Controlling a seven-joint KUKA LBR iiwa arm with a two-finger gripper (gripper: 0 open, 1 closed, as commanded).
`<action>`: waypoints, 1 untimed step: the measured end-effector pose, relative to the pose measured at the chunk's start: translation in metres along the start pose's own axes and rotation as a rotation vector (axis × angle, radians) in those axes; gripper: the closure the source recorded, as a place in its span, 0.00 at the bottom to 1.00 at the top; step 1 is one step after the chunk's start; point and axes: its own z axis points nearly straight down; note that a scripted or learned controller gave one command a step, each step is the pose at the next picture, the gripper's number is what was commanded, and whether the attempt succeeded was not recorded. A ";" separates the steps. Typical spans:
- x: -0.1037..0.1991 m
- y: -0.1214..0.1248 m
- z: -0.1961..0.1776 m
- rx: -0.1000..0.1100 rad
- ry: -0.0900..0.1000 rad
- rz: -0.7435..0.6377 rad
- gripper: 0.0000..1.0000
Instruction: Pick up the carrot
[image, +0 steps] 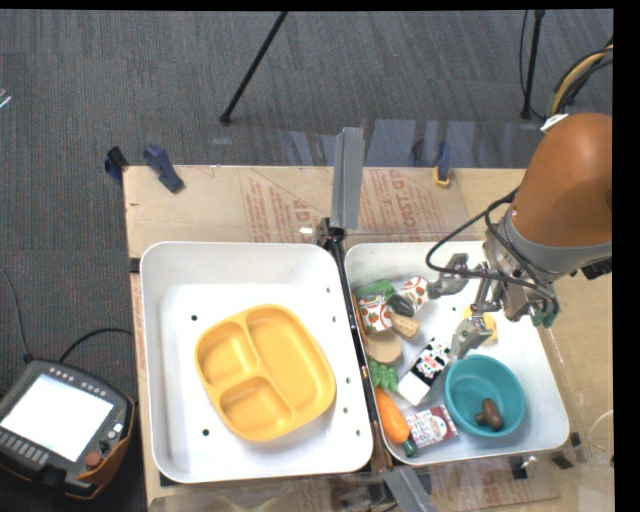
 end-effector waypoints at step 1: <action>-0.001 0.001 -0.010 0.000 -0.001 -0.002 1.00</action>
